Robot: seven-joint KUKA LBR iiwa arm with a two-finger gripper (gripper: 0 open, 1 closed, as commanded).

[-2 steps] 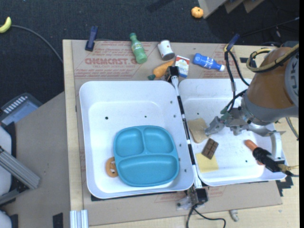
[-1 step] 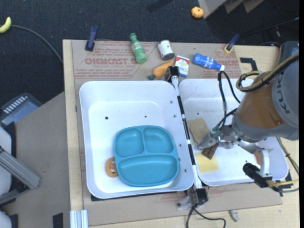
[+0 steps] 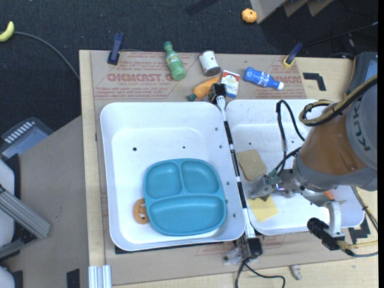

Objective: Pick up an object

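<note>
A: Gripper [image 3: 262, 188] sits low in the right bin [image 3: 264, 119], near its left wall. Fingers, open or shut? Cannot tell, too small and dark. Nothing visibly held.

B: Closest objects?

A: Tan slice, bread-like [image 3: 251, 163], just to the far side of the gripper tip, maybe touching, unclear. Yellow cheese slice [image 3: 263, 209] just to its near side, flat on the bin floor.

B: Arm?

A: Grey arm with orange band [image 3: 327, 146] comes in from the right over the right bin.

B: Left bin?

A: Left bin [image 3: 120, 131] holds a blue divided plate [image 3: 184, 195], with a small brown pretzel-like item [image 3: 140, 211] at the plate's left edge.

B: Beyond the bins?

A: Green bottle [image 3: 175, 62], white can [image 3: 209, 62], blue bottle [image 3: 262, 78] on the bench, far side.
</note>
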